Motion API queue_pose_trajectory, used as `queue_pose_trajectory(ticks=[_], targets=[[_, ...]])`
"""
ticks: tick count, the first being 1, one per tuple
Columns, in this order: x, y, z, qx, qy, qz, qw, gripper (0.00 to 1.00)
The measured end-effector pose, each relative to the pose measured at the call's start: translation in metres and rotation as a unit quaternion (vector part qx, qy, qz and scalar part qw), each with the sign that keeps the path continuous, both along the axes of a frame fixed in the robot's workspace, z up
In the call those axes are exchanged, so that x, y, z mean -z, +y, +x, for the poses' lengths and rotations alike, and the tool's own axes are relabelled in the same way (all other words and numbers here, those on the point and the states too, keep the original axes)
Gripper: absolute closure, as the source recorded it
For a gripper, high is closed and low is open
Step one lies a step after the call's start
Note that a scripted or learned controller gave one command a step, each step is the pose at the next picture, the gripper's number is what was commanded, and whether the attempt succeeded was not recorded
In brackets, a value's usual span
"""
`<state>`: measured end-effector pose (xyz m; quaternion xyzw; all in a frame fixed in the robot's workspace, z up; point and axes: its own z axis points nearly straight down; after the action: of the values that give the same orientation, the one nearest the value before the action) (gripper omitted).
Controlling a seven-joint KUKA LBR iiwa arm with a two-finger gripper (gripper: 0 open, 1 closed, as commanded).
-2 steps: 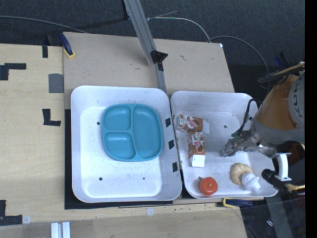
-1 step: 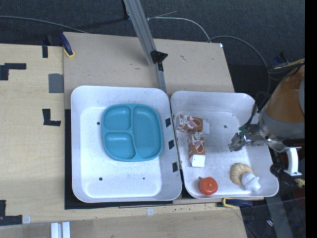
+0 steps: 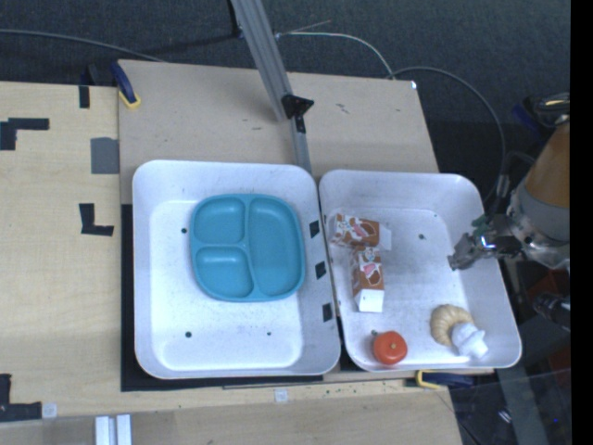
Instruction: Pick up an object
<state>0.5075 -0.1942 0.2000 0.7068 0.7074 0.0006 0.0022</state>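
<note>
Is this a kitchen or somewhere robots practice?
Probably a robot practice lab, not a kitchen. Two white bins sit side by side on a taped wooden bench. A robot arm reaches in over toy-like things, such as a little tomato, and a blue divided plate.

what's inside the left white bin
A blue divided plate lies inside the left bin, nothing on it. Whatever is under the plate is covered.

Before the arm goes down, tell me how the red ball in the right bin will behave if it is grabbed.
The red ball looks round and smooth, so it may roll or slip out of a pinch. It lies near the right bin's front wall, which could stop it. It looks small, so probably light.
</note>
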Motion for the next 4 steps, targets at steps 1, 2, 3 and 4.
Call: queue_pose_trajectory(ticks=[1,2,3,4], targets=[[-0.048,-0.001,0.010,-0.001,0.000,0.0002,1.0000,1.00],[-0.046,0.062,0.014,-0.003,0.002,0.0020,1.0000,1.00],[-0.032,0.116,0.011,-0.003,0.004,0.0019,1.0000,1.00],[-0.030,0.168,0.018,-0.003,0.003,0.0019,1.0000,1.00]])
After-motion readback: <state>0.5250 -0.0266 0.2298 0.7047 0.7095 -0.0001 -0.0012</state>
